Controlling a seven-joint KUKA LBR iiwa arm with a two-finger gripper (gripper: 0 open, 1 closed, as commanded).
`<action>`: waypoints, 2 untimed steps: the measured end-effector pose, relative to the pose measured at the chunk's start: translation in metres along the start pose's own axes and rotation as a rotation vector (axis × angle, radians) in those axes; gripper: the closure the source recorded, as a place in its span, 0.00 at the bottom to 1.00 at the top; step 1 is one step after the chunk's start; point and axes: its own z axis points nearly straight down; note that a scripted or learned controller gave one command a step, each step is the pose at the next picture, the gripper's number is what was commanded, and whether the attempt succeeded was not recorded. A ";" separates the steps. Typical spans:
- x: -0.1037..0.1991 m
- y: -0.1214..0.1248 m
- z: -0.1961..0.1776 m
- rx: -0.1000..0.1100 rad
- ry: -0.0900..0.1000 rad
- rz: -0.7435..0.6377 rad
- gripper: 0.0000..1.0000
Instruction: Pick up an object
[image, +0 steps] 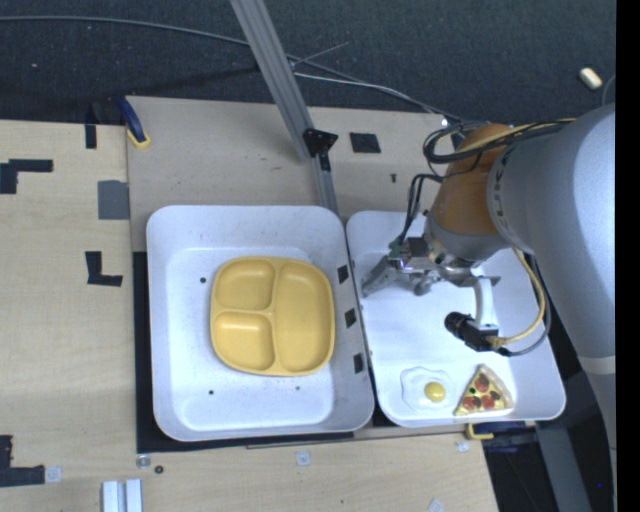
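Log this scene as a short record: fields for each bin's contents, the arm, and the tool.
left bin: holds a yellow divided plate, three compartments, lying flat near the middle
right bin: holds a fried egg toy and a pizza slice toy, side by side at the near edge
arm: reaches in from the right, over the right bin
tool: over the right bin's far left part, pointing toward the divider; no object seen in it
task status: nothing picked up yet

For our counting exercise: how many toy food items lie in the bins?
2, both in the right bin, near corner: fried egg and pizza slice beside it. The arm may hide others.
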 end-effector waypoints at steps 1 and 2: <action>0.000 0.001 -0.001 -0.003 0.001 0.001 0.00; 0.000 0.002 -0.012 -0.007 -0.001 0.000 1.00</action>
